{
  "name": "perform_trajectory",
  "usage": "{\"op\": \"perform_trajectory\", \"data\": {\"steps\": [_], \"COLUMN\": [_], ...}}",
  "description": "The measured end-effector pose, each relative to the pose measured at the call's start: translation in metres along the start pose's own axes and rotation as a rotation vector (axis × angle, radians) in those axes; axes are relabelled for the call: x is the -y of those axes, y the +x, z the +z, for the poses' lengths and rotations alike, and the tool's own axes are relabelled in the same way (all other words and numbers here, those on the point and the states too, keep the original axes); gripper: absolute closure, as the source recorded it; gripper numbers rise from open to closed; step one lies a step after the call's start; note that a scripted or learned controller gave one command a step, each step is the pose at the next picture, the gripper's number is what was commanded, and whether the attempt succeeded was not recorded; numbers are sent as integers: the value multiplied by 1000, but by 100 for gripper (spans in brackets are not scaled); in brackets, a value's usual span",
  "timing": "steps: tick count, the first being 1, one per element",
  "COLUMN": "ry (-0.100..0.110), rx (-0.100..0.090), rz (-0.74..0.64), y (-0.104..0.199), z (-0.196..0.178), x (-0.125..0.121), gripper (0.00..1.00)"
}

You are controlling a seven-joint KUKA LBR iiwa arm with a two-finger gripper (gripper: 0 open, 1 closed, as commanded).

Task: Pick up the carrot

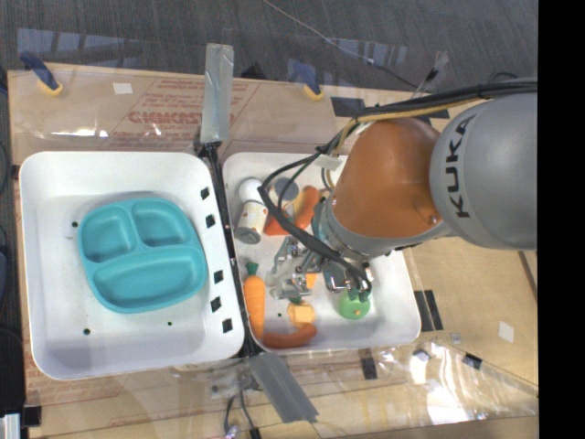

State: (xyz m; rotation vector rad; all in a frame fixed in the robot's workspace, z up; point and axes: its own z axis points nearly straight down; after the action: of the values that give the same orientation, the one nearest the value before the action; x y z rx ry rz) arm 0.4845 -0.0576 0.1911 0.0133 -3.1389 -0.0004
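You are looking at the arm (475,176) reaching in from the right, its grey body and orange band hanging over the right bin (402,300) and covering much of that bin's upper half. The right bin is your landmark here. Just to its left, touching along the shared edge, the left bin (46,245) is sitting with a teal divided plate (142,252) lying in its middle.

Down inside the right bin, the gripper (294,277) is hovering near the centre among the clutter; cables and metal parts are blurring together there, so you cannot tell how far it is open or whether it is holding anything.

The carrot (254,305) is lying against the right bin's left wall, in the lower part, with its green top pointing toward the far side. It is sitting just left of the gripper, apart from it as far as you can see. A reddish sausage-shaped item (289,337) is lying along the bin's near wall, a small yellow-orange piece (301,315) is resting just above it, a green round item (354,305) is sitting toward the lower right, and a white cylinder (249,216) is lying in the upper left corner
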Motion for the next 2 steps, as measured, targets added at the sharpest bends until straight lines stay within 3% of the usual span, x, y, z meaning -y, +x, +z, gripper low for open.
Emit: {"op": "perform_trajectory", "data": {"steps": [1,2], "ry": [1,3], "rx": [6,7], "rz": [-300,-505], "y": [-47,-26], "z": [-1,-44], "x": [7,30], "gripper": [100,100]}}
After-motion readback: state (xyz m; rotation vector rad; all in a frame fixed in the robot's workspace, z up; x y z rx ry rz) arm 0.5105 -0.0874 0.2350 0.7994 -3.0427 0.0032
